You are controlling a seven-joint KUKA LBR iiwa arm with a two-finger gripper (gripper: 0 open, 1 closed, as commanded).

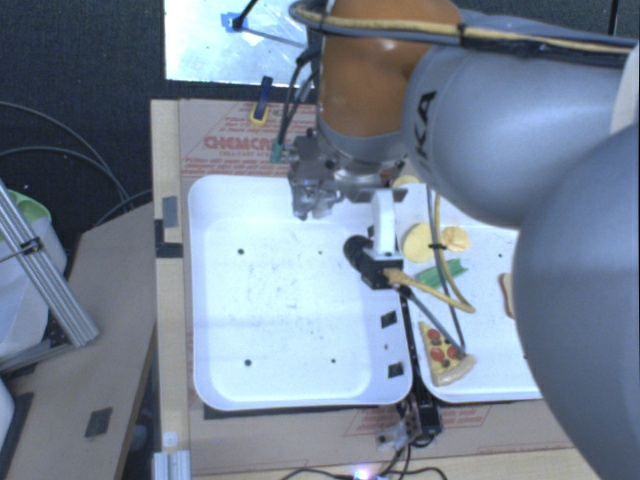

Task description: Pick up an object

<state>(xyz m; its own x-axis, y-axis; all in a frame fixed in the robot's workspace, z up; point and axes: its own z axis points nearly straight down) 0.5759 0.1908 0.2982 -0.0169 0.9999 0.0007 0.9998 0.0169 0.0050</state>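
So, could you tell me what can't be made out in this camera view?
- Gripper: its fingers are blurred and small in the camera view, so their state is unclear.
- Right bin: largely covered by the arm.
- Tan object: mostly hidden by the arm, unidentifiable.
- Yellow toy: too blurred to name.

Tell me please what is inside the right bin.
In the right bin lie a pizza slice, a green piece and a yellow piece. The arm covers the bin's far and right parts.
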